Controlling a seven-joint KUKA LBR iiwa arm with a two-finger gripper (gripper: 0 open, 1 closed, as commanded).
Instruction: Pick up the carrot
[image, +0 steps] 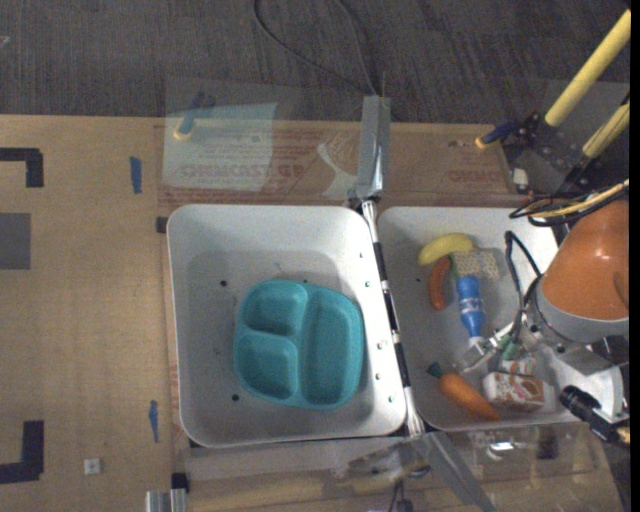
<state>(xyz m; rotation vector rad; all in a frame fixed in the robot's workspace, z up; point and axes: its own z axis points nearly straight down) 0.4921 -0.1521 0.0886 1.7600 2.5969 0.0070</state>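
Gripper seen low in right bin, fingers too small and cluttered for opening to be judged; nothing seen held. Left bin occupied by teal divided tray. Carrot found at right bin's front edge, long axis diagonal, green stem end up-left, tip down-right. Carton just beside it; blue bottle, banana, sponge behind.

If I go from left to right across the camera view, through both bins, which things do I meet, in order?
Teal divided tray in the left bin → hot dog → carrot → blue bottle → small carton → orange band of the arm.
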